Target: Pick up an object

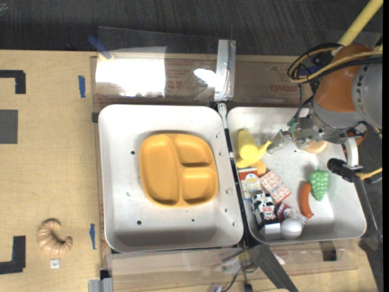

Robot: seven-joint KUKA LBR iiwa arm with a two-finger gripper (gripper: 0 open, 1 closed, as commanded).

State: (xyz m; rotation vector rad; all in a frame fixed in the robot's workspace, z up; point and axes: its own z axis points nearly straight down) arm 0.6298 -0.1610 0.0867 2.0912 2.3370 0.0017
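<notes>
Your gripper (296, 131) hangs in the right bin; I can't tell how its jaws stand. Just left of them, the yellow toy (248, 148) looks light and smooth, so grip across its narrow body

Bright, even light falls from overhead, and the white bins (115, 163) come close to washing out. Strong glare whitens the clear plastic sheet (130, 75) behind the left bin. Shadows are soft and short, darkest under the orange divided tray (178, 168). The picture is mildly soft and grainy throughout; the dark floor (182, 11) at the top loses detail.
</notes>
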